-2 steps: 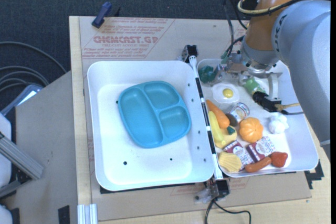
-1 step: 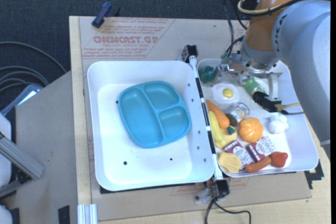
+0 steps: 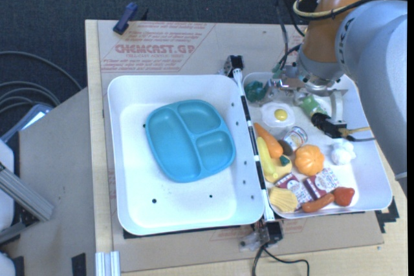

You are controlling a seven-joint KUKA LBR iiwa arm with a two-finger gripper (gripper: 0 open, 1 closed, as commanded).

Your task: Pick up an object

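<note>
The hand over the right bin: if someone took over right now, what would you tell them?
Hand: low over the far end of the right bin, among the toy food; whether it is open or shut can't be made out, and nothing is seen held.
Things: fried egg, carrot, orange, banana and sausage all lie in the right bin. The blue divided plate sits in the left bin.
Done: arm is in place above the items.
Left: grasp one object and lift it.
</note>
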